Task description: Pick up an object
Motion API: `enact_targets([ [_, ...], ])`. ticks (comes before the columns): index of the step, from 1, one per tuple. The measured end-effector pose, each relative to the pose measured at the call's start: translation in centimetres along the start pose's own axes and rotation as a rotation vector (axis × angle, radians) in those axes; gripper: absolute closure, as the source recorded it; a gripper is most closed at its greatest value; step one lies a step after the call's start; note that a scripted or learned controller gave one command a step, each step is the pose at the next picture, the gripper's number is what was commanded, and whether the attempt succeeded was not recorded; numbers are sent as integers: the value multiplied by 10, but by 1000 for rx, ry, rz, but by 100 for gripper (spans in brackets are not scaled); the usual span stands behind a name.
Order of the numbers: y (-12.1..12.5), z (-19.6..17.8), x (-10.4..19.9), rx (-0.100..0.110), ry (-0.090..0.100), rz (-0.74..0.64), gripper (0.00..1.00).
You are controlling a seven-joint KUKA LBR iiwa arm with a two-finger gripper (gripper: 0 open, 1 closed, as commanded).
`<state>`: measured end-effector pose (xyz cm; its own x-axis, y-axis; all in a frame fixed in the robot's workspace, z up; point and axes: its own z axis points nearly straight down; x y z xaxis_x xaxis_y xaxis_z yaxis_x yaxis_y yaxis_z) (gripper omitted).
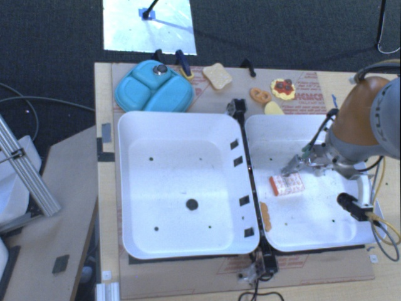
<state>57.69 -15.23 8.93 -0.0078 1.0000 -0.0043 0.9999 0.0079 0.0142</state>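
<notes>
A small red and white box (287,184) lies in the middle of the right bin (313,237). My gripper (293,166) hangs just above the box's upper left corner, at the end of the grey arm with the orange band (357,118). I cannot make out anything held in it. An orange piece (265,216) rests against the right bin's left wall. In the left bin (144,168) sits a small dark round object (192,204), near the middle of the floor.
Behind the bins on the bench lie a blue divided plate (153,88), a toast slice (217,76), a pretzel (260,95), a small pizza toy (283,88) and a yellow piece (273,108). A black divider (245,168) separates the bins.
</notes>
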Motion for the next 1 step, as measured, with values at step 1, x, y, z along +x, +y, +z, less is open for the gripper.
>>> enact_targets([
  [1, 74, 3, -57, 1, -1, 3, 0],
])
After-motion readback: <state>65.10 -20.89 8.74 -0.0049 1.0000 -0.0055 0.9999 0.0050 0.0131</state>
